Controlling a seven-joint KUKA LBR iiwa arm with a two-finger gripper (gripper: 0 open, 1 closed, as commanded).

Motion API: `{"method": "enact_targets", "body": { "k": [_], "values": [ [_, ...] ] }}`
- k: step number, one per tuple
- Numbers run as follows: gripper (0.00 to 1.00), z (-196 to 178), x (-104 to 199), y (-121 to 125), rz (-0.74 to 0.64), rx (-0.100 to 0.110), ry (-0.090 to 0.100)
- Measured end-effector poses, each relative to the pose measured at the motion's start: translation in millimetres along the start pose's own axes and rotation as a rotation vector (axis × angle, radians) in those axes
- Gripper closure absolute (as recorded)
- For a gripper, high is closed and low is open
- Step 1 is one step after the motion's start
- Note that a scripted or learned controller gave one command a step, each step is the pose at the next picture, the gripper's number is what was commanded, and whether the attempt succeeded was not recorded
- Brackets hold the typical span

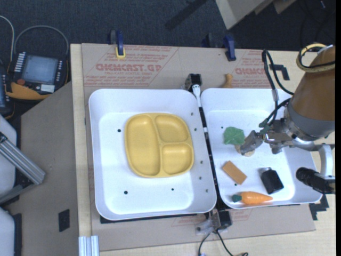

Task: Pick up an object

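1. Across the top of the frame you see a dark blue-grey carpeted floor (106, 9).
2. A tan board (80, 143) printed with red lettering covers the bench through the middle of the frame.
3. Two blue clamps (118, 40) grip the board's upper edge, one left of centre, one right of centre.
4. At upper left, a handheld control pendant (37, 71) with a dark screen lies on the floor, its black cable looping above it.
5. At lower left, you find a silver aluminium rail (18, 156) running at a slant.
6. At top right, pale beige furniture (250, 4) cuts into the frame.
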State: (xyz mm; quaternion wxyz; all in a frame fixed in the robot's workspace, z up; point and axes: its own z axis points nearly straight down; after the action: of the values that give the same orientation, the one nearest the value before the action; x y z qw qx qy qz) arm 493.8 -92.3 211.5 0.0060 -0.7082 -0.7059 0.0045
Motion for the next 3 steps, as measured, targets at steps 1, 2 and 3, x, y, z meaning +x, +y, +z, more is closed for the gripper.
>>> {"method": "enact_targets", "body": {
  "k": [1, 2, 3],
  "values": [
    [0.0, -6, 0, 3, -0.003, -0.014, -0.002],
    [0.0, 54, -6, 5, -0.002, -0.008, 0.0],
    [0.0, 98, -11, 8, -0.002, -0.009, 0.0]
  ]
}}
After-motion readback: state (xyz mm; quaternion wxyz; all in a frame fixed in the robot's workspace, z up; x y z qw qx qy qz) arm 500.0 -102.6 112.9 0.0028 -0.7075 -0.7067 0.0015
